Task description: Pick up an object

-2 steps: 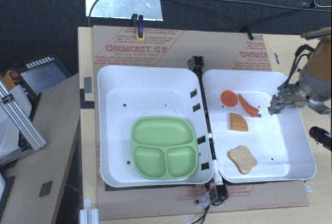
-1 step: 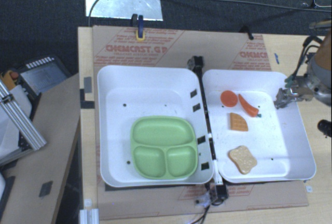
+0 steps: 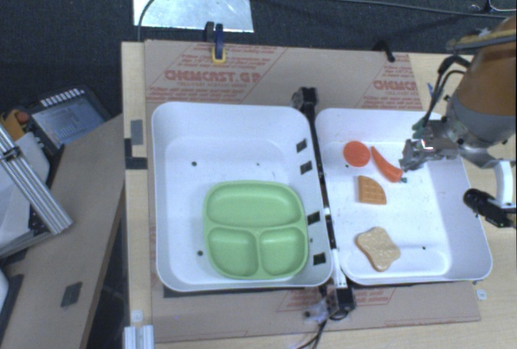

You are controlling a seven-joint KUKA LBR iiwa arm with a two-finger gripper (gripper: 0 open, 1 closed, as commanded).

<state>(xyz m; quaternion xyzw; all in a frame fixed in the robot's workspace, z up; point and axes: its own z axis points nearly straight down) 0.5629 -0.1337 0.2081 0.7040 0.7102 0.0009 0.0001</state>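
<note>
Item: orange carrot-like piece (image 3: pixel 387 164), far part of right bin (image 3: pixel 472 246) | likely light, stiff, smooth; take across its middle | my pincer (image 3: pixel 412 153) at its right end, opening: cannot tell.

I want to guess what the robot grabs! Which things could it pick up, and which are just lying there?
Could be picked up, all in the right bin:
orange ball
red carrot-like piece
waffle-like square
bread slice

Just lying about:
green divided plate in the left bin
yellow clamp
</note>
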